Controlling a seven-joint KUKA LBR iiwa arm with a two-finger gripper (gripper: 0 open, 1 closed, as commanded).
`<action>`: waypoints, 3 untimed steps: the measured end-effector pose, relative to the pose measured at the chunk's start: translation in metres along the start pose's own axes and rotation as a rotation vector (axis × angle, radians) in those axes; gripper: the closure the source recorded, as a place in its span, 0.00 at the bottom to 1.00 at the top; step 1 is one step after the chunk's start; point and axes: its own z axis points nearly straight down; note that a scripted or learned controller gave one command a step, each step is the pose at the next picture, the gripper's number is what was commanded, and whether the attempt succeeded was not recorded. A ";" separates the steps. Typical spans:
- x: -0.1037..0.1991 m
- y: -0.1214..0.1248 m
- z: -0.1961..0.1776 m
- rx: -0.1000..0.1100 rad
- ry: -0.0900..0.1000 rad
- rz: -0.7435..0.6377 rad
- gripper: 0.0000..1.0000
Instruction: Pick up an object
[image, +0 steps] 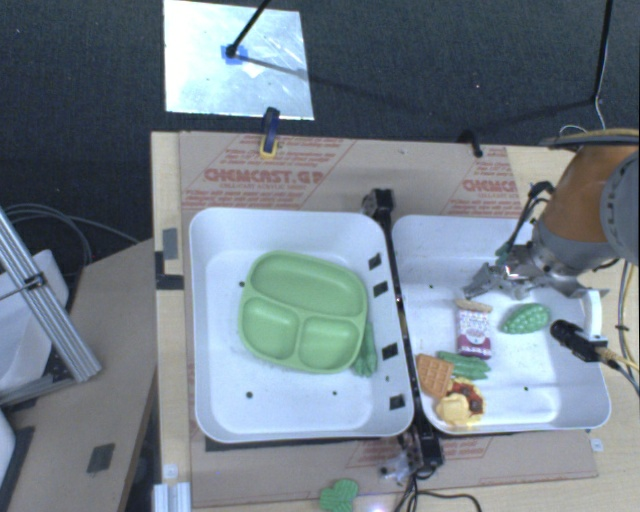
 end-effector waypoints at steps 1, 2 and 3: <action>-0.024 0.028 -0.001 -0.007 -0.003 -0.002 0.00; -0.024 -0.023 0.000 -0.001 -0.001 0.000 0.00; -0.024 -0.067 0.000 -0.002 -0.001 0.000 0.00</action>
